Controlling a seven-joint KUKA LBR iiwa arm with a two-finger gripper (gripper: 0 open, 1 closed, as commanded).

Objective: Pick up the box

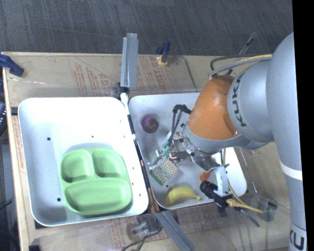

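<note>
The box (165,172) is small and flat with a speckled, patterned face. It lies tilted in the right bin (145,104), close to that bin's left wall. My gripper (167,154) hangs right over the box's upper edge, at the end of the grey arm with the orange band (215,116). The gripper's tip meets or nearly meets the box, and I cannot tell whether the box is lifted off the bin floor. The arm hides much of the right bin's middle and right side.
A yellow banana (181,195) lies just below the box at the bin's front edge. A dark purple round fruit (150,123) sits at the back left of the right bin. A small red thing (204,175) peeks out under the wrist. The left bin (40,119) holds a green divided tray (95,180).
</note>
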